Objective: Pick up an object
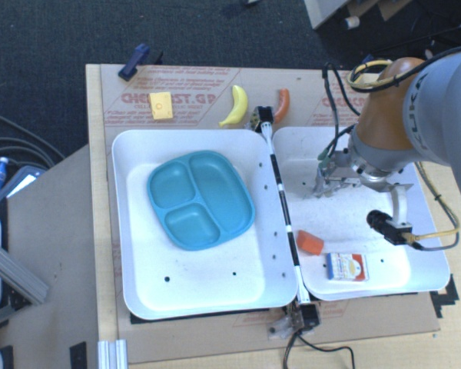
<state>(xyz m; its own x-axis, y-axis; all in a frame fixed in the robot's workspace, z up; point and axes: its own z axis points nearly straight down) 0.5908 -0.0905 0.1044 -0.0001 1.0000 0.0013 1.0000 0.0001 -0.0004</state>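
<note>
Reaching in over the right bin [422,279], the grey arm [438,106] with its orange band lowers a metal gripper [328,181] whose finger state cannot be told, the tips being small and blurred. Two loose objects lie near that bin's front: an orange wedge [310,242] and a flat printed packet [345,266]. One smooth blue three-compartment tray [201,198] sits in the left bin [138,267]. One plastic banana [234,105] rests on the cardboard behind.
</note>
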